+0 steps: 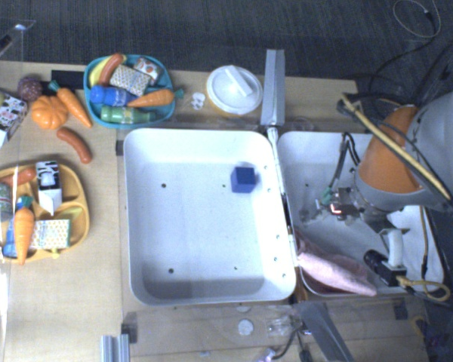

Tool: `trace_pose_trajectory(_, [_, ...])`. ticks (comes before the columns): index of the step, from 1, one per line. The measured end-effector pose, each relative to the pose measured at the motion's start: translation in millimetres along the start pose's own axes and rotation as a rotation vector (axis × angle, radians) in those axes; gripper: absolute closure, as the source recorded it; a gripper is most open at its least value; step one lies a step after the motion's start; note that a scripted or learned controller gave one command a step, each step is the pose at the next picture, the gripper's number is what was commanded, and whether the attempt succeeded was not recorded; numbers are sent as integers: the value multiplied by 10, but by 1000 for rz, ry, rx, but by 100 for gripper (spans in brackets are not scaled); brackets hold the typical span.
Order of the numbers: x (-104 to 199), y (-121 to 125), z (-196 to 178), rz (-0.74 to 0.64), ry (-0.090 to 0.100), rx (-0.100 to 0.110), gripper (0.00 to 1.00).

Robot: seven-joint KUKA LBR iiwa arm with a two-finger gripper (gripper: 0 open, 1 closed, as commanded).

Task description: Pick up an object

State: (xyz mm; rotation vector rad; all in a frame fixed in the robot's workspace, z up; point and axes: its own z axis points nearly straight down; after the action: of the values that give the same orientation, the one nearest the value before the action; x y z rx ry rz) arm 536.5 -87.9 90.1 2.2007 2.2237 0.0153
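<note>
A small blue cube (244, 179) lies in the left white bin (174, 277), near its upper right corner. A pink soft object (334, 272) rests along the front wall of the right white bin (309, 157). My gripper (331, 206) hangs low over the middle of the right bin, below the arm's orange band (389, 164). It is a little above and behind the pink object, and far right of the blue cube. The arm's body hides the right half of that bin.
A metal divider post (272, 89) stands between the bins at the back. Left of the bins are a blue bowl (130, 89) and a yellow tray (38, 213) of toy food, plus loose toy vegetables. A white lidded container (234, 89) sits behind the left bin. Cables trail at the right.
</note>
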Motion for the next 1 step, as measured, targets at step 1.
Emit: trace_pose_trajectory(1, [230, 332, -944, 196, 1, 13, 0])
